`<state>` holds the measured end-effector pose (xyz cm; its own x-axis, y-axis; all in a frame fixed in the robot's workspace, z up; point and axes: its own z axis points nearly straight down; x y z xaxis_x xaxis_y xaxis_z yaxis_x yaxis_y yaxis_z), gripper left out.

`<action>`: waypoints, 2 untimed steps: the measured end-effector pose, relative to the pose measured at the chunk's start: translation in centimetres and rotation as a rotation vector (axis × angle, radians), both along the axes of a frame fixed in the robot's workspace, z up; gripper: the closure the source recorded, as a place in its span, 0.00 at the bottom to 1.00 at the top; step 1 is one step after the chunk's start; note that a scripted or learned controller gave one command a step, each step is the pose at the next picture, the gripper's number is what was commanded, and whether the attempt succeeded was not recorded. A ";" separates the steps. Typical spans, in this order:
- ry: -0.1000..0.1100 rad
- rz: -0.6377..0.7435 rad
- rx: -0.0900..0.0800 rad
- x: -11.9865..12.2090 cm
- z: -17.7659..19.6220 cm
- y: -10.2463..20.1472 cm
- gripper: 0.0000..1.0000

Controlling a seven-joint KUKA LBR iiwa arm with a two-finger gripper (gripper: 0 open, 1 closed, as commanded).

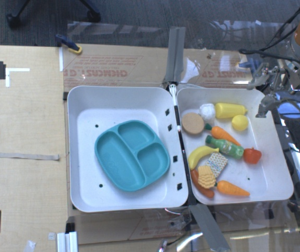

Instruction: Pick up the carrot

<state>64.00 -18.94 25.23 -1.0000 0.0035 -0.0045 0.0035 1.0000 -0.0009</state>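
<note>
- Gripper (268, 100): sits at the upper right corner of the right bin (276, 190), amid cables; whether it is released or clenched cannot be told from this angle.
- Carrot (225, 135): orange, tapered, with a green stub at its upper left end; lies on a slant in the right bin, below and to the left of the gripper, well apart from it, nothing gripping it.
- A second carrot (232, 189), orange and stubbier, lies near the bin's front edge, further below the gripper.
- Between gripper and carrot: a yellow corn cob (229, 109) and a lemon (239, 122).
- Just below the carrot: a green bottle (225, 147), touching or nearly so; a red tomato (252, 155) to its right.
- Further left of the gripper: a round tan cookie (193, 123), a banana (200, 155).
- Left bin (82, 185): holds a teal divided plate (132, 155), far left of the gripper.
</note>
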 end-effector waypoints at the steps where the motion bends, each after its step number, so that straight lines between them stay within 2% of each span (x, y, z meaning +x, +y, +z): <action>1: 0.002 -0.403 0.001 -0.5 -11.9 -0.2 0.00; 2: -0.004 -0.434 0.001 1.2 -15.7 1.5 0.00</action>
<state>65.22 -17.46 9.55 -0.9059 0.4235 -0.0079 0.4235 0.9059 0.0010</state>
